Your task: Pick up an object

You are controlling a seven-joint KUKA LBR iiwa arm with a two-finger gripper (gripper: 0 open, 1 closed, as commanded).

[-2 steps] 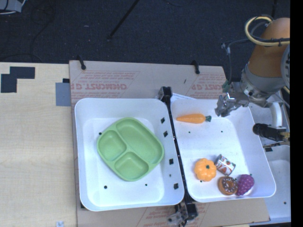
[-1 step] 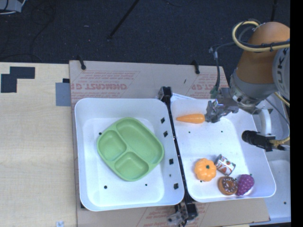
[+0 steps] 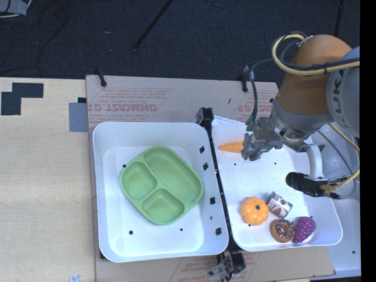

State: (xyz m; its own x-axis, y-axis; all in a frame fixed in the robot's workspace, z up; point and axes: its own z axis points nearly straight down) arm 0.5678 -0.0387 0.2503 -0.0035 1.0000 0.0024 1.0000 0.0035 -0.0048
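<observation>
An orange toy carrot lies near the far left corner of the right bin. My gripper hangs right beside its thick end, touching or nearly touching it. Whether the carrot sits between the fingers is hidden by the gripper body. In the near part of the same bin lie an orange pumpkin, a small red and white can, a brown donut and a purple bunch of grapes.
The left bin holds a green divided plate. A black divider strip runs between the bins. A black cable part of the arm hangs over the right bin's right side.
</observation>
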